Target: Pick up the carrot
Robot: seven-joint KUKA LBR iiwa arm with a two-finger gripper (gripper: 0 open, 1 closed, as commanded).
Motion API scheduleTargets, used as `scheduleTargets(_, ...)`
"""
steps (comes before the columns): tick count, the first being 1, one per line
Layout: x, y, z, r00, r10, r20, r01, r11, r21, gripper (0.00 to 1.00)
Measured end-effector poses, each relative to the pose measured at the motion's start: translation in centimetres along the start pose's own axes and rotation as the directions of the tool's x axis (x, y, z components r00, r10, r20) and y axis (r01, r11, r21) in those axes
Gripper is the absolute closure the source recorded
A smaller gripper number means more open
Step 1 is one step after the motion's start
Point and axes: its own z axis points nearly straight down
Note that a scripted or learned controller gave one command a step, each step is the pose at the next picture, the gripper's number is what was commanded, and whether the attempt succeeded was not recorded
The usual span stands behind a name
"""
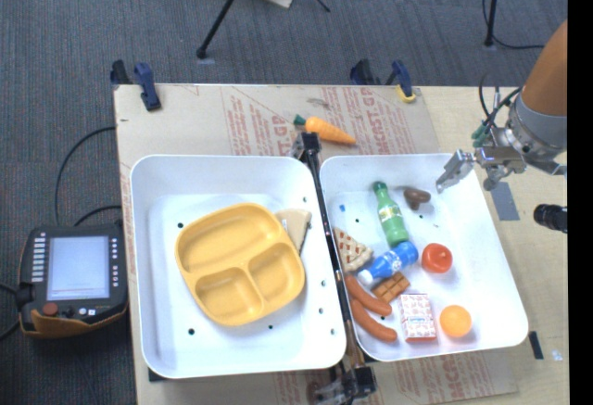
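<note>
The carrot (330,129) is seen lying on the bare bench (213,116), just beyond the far rims of the two white bins and near the seam between them, so it must be reached outside either bin. The claw (471,166) is held spread open and empty over the far right corner of the right bin (505,255), well apart from the carrot, presumably ready for an approach.

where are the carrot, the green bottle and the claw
carrot (331,130), camera view, middle of its orange body
green bottle (391,214), camera view, middle of its body
claw (474,168), camera view, midway between its fingertips
</note>
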Motion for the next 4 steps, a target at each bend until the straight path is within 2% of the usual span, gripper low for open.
scheduleTargets(1,1.7,-7.8,4.2,0.959,-0.283,-0.002,0.283,0.959,0.003,0.0)
scheduleTargets(2,-0.1,-11.6,11.8,0.914,-0.405,0.008,0.405,0.914,-0.013,0.0)
scheduleTargets(3,3.0,-14.4,12.4,0.696,-0.718,-0.002,0.718,0.696,0.0,0.0)
scheduleTargets(4,2.9,-14.4,11.5,0.705,-0.71,-0.003,0.71,0.705,-0.003,1.0)
